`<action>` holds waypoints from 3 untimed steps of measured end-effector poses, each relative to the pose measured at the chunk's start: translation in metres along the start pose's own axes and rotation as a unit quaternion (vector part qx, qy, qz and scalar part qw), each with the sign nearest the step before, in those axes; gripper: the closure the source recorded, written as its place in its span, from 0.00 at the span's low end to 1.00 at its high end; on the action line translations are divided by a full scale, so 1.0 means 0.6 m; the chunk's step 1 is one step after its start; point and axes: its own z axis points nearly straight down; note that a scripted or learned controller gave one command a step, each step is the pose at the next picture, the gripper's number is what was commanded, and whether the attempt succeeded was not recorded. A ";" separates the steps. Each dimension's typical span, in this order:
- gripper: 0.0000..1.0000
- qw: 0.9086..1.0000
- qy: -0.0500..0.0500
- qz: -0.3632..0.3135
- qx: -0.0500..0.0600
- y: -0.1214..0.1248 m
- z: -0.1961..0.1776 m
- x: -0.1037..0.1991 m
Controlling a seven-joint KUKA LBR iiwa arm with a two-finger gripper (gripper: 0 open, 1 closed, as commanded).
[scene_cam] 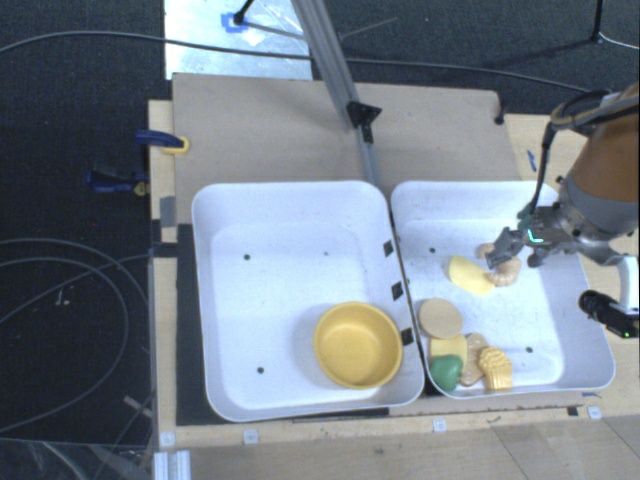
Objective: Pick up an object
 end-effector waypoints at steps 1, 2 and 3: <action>0.00 1.000 0.000 0.000 0.000 0.000 -0.001 0.000; 0.00 1.000 0.000 0.002 0.001 -0.011 0.100 0.000; 0.00 1.000 0.000 0.002 0.000 -0.010 0.175 0.001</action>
